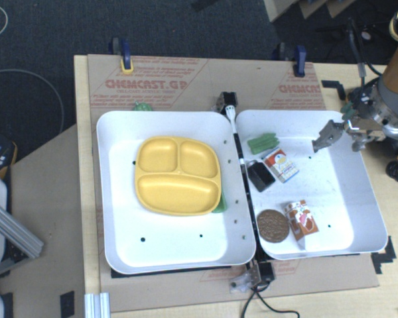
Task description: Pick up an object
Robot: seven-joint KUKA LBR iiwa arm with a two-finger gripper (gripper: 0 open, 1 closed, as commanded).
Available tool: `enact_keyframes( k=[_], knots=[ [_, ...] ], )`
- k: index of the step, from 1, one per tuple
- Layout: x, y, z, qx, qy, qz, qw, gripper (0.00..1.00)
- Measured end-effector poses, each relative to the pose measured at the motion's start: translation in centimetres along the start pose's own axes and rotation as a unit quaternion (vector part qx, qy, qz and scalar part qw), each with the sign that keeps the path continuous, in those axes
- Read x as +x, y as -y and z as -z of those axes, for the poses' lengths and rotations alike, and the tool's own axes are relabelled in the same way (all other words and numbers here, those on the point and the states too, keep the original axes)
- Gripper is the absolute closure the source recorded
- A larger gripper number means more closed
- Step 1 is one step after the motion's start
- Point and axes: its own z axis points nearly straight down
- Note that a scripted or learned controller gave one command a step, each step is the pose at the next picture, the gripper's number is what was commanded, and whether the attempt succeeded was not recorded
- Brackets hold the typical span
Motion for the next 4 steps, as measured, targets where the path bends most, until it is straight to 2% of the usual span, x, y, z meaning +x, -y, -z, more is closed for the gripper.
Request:
enact_keyframes(
  k=[1,2,3,4],
  knots=[
    [3.6,1.3,-14.8,-0.001,0.000,-0.001,1.0000,0.00],
    [4.4,7.2,-10.3,0.001,-0.001,-0.001,1.0000,0.00],
    [3.6,8.1,1.7,-0.007,0.002,0.000,1.0000,0.00],
    [5.2,8.2,27.2,-0.011,0.002,0.001,0.9999,0.00]
  ],
)
